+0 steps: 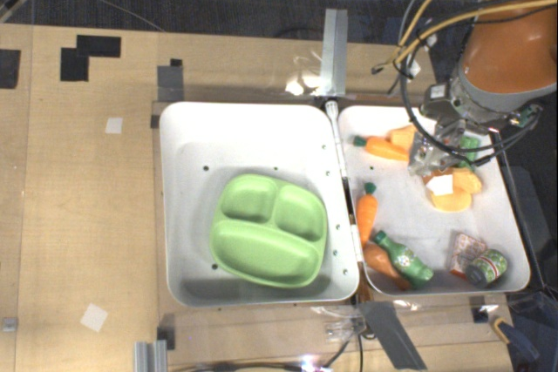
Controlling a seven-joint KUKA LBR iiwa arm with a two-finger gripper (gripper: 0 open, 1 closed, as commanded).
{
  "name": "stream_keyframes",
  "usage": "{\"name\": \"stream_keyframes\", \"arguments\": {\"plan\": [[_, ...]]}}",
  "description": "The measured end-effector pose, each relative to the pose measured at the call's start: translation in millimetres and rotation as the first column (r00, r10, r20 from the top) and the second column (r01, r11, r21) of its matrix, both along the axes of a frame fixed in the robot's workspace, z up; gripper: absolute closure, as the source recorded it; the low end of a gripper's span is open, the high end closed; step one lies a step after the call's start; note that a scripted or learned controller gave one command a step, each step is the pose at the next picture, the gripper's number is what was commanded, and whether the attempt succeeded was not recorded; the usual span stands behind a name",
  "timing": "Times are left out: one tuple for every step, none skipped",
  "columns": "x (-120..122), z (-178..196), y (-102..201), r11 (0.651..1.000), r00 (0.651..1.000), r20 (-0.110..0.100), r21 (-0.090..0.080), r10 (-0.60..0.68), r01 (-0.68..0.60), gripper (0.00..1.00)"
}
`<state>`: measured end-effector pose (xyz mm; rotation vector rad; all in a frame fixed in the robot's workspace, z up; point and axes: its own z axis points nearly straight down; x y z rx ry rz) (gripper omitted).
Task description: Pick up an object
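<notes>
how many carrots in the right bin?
2. One carrot lies near the bin's back-left corner, beside the gripper. The other carrot stands along the left wall, mid-bin. The arm may hide more.

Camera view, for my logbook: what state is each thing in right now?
green divided tray: lying upright in the left bin
carrot: lying flat by the right bin's left wall
green bottle: on its side
small can: on its side
end effector: low over the orange pieces

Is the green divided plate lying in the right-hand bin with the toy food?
No, the green divided plate lies alone in the left bin, while the carrot and green bottle sit in the right bin.
</notes>
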<state>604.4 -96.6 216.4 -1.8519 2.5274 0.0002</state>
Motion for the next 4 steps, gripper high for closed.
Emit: {"name": "stream_keyframes", "arguments": {"plan": [[9.6,-40.0,-46.1,0.850,0.850,-0.004,-0.001,0.527,-0.527,1.00],[67.2,13.5,-11.9,0.823,0.823,0.002,-0.004,0.567,-0.567,1.00],[66.6,73.0,86.4,0.913,0.913,0.003,-0.002,0.407,-0.407,1.00],[64.9,46.7,166.3,0.950,0.950,-0.004,0.002,0.312,-0.312,1.00]]}}
